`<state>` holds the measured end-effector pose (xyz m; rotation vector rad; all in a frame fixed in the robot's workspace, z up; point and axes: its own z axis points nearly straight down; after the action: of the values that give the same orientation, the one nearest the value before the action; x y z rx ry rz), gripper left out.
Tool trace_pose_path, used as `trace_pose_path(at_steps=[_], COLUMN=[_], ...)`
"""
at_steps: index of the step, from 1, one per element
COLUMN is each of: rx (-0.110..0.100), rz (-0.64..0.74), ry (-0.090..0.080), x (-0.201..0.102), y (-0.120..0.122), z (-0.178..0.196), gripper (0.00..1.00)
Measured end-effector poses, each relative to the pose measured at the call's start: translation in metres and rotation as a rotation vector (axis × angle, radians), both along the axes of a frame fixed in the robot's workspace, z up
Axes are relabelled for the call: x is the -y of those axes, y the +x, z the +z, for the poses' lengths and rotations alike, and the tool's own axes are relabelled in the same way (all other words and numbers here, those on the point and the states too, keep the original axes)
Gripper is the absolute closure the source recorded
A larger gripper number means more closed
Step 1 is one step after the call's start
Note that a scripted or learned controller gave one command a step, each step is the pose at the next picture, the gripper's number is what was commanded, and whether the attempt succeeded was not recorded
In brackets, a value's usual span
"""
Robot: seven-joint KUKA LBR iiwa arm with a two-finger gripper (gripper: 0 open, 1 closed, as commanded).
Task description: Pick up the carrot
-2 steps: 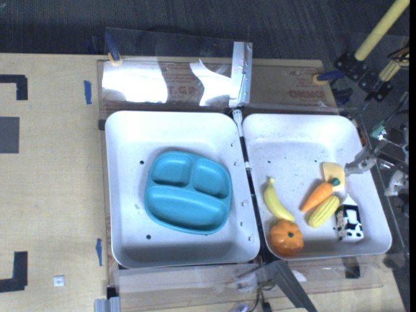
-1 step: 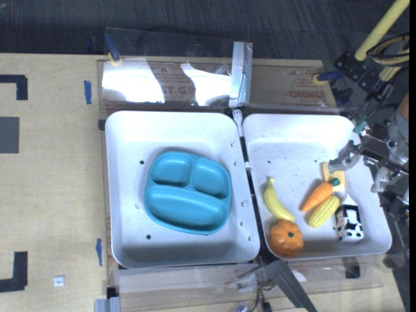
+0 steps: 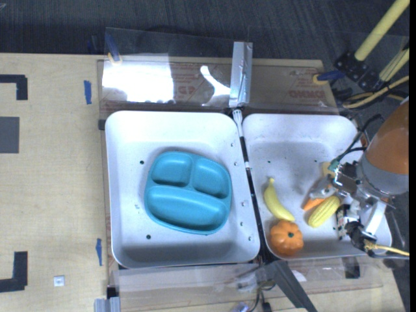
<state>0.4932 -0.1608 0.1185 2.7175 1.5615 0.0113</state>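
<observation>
Camera view: carrot lies in right bin, touching corn, just left of gripper. Finger state cannot tell. Banana and orange sit farther left.

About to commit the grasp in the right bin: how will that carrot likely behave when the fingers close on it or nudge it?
The carrot looks like a stiff, light toy, so it probably won't bend. Its tapered, rounded shape may let it squirt out or roll. It lies against the corn cob beside the gripper, so a nudge would likely shift both.
</observation>
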Motion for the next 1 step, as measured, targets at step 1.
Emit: trace_pose_path(at_steps=[1], rx=[-0.009], rz=[-0.257], ry=[0.004], x=[0.0117], y=[0.0456], z=[0.0511], gripper=[0.0])
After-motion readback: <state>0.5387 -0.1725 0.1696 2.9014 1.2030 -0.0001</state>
